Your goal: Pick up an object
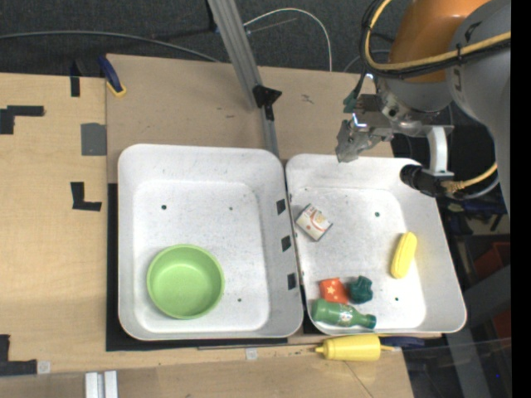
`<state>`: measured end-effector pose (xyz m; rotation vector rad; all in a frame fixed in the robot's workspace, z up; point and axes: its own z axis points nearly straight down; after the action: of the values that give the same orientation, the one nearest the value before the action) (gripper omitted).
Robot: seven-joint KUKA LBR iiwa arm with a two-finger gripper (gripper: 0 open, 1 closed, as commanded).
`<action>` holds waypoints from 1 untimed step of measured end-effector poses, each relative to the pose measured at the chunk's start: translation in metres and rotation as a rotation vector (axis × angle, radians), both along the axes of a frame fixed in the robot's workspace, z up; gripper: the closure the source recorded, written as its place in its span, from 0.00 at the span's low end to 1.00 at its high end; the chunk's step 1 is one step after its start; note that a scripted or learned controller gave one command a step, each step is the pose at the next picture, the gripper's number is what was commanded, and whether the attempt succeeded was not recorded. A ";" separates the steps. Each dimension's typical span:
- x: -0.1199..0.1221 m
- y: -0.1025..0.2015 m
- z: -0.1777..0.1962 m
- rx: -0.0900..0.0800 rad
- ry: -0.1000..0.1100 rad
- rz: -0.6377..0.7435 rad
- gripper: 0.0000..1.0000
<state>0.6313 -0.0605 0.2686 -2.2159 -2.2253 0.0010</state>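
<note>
The right bin holds a small white and tan carton, a yellow banana-shaped toy, an orange piece, a dark teal piece and a green bottle lying along the front wall. My gripper hangs above the back left corner of the right bin, well above and behind the carton. Nothing shows between its fingers.
A green bowl sits in the front left of the left bin. A yellow bottle lies on the bench just outside the right bin's front rim. A grey metal pole slants in behind the bins.
</note>
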 end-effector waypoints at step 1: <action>-0.029 0.042 -0.001 0.000 0.002 0.000 1.00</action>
<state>0.6026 -0.0187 0.2676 -2.2142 -2.2245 0.0026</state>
